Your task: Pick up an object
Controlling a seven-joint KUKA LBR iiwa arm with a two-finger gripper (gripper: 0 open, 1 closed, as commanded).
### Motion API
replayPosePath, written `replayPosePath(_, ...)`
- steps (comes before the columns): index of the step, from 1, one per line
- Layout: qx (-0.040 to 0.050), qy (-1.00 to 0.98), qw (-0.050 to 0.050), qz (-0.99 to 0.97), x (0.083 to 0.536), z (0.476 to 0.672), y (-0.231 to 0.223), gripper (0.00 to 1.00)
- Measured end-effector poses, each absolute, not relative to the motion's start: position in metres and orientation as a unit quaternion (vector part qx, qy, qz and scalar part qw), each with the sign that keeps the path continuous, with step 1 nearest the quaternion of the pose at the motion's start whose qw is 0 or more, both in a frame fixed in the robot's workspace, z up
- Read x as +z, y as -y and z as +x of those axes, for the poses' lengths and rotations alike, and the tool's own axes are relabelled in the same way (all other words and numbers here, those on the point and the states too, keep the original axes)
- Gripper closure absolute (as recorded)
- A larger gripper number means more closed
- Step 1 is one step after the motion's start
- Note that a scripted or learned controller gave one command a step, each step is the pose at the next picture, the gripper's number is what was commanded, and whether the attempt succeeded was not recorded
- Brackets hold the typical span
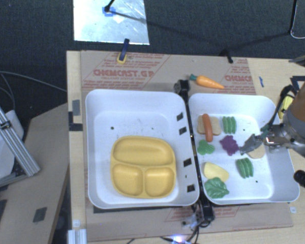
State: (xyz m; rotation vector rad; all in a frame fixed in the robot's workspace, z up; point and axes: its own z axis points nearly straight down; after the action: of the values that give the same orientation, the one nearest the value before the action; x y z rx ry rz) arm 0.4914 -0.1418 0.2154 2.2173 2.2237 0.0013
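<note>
- The grey arm with its two-finger gripper (pixel 252 143) reaches in from the right, low over the right shallow white bin (pixel 264 189).
- The finger state cannot be determined: the tips appear as one dark blur.
- The gripper tip sits just beside the purple toy grape cluster (pixel 229 144), on its right side, and directly above a pale tan round piece (pixel 257 153). Contact with either cannot be confirmed.
- No object is visibly held between the tips.
- Right bin contents, rear row: a toy hot dog in a tan bun (pixel 208 127) and a green ridged bean pod (pixel 229 124).
- Middle: a small green broccoli floret (pixel 206 148) left of the grapes; a second green bean pod (pixel 245 168) nearer the front.
- Front left: a yellow plastic wedge (pixel 215 171) touching a green lettuce leaf (pixel 216 188).
- The left shallow white bin (pixel 137 105) holds a yellow three-compartment plate (pixel 143 166).
- An orange toy carrot (pixel 208 82) lies on the cardboard sheet (pixel 142 70) behind both bins.
</note>
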Motion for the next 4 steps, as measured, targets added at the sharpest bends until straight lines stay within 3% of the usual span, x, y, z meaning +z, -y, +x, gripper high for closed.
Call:
replayPosePath(1,-0.0018,-0.705,0.0,0.709,0.152,0.485,0.211,0.0)
replayPosePath(2,0.0031,-0.709,0.007,0.705,0.276,0.489,0.207,0.0)
replayPosePath(3,-0.0018,-0.707,-0.004,0.707,0.121,0.485,0.205,0.0)
replayPosePath(4,0.0027,-0.709,0.006,0.706,0.234,0.489,0.207,0.0)
